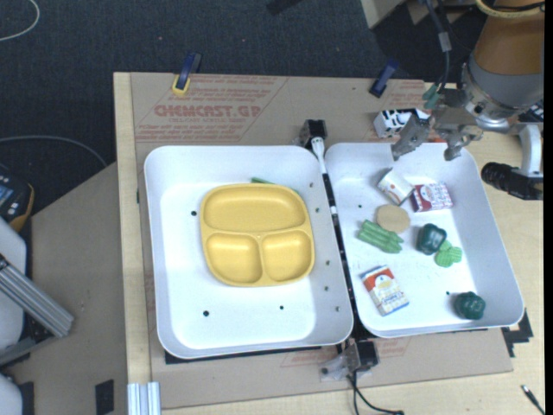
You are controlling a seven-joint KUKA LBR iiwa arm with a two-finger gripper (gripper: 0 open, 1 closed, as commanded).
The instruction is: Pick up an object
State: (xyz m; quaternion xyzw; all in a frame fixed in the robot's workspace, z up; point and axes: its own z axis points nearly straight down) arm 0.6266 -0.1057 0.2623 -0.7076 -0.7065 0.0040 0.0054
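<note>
My gripper hangs over the far edge of the right bin, its two fingers spread apart with nothing between them. Just below it lie a small white box and a red-and-white packet. Further down the bin are a tan round piece, a light green bean pod, a dark green pepper, a small lime-green piece, a red-and-white carton and a dark green lump near the front corner.
The left bin holds a yellow divided plate with a sliver of something green behind it. A black-and-white item sits outside the right bin's far edge. Blue clamps hold the cardboard base.
</note>
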